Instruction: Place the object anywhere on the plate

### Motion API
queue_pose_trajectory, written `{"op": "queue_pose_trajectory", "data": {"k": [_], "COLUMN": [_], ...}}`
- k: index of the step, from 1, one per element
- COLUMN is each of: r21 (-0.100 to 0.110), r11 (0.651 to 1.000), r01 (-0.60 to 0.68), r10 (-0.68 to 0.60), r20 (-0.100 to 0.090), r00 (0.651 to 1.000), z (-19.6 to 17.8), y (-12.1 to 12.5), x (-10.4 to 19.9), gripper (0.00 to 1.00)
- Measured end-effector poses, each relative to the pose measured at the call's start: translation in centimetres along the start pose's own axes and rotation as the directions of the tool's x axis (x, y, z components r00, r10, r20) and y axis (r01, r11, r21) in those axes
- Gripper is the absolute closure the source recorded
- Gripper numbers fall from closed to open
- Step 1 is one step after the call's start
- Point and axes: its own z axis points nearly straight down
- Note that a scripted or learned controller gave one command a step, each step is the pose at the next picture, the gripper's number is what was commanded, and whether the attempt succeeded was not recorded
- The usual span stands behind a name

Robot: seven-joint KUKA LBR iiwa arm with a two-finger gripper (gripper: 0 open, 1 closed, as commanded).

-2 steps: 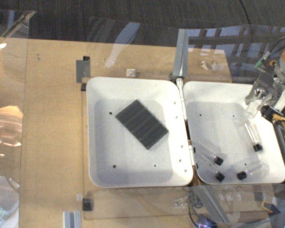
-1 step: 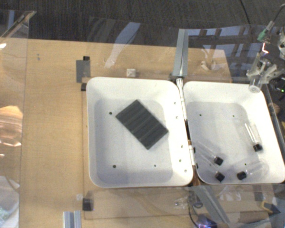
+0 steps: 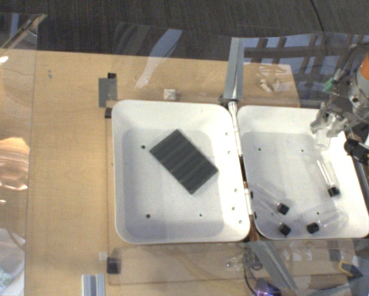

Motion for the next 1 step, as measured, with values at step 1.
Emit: {"op": "queue_pose_trajectory", "data": {"k": [1], "r21": [0.0], "r11": [0.997], "r01": [0.083], "r10": [-0.083], "r20": [0.0], "r00": [0.997], "z": [-3.53], "y": [2.66], "x": [1.48], "gripper": [1.0]}}
